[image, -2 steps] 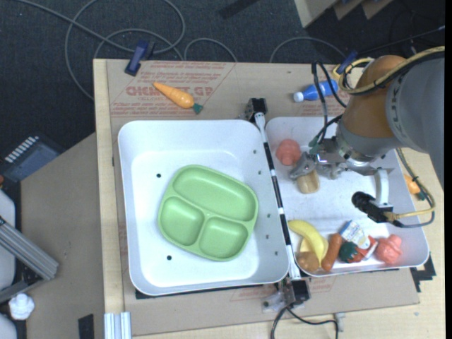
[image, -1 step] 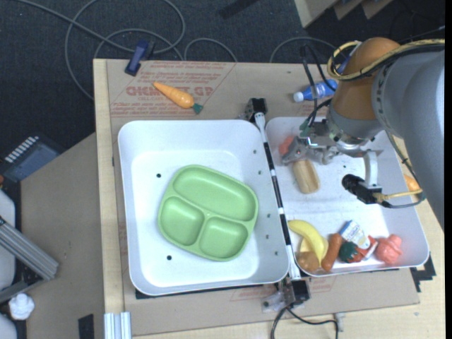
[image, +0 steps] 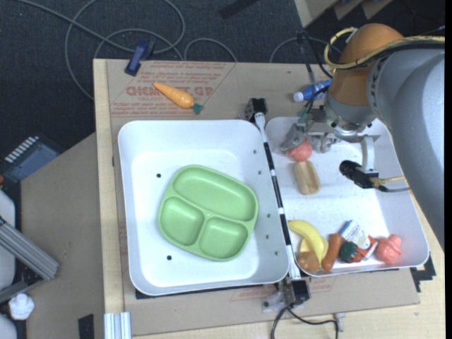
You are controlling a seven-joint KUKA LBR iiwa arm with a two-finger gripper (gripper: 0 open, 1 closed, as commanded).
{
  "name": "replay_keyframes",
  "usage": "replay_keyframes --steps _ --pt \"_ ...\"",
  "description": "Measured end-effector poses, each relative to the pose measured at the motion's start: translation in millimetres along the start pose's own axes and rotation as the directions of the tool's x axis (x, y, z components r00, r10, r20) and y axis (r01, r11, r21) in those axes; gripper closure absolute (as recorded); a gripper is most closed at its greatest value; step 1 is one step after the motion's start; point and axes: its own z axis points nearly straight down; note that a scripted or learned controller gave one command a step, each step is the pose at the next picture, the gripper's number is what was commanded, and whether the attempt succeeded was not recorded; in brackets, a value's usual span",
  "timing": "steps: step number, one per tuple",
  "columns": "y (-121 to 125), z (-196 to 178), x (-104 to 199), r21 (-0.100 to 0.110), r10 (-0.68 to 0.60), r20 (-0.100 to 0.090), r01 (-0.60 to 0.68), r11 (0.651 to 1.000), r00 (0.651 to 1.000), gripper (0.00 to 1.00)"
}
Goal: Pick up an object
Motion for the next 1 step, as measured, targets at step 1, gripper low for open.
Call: replay_keyframes --steps 1 --pt "1.2 -11.5 0.2 -0.005 -0.001 0.001 0.001 1.0 1.0 1.0"
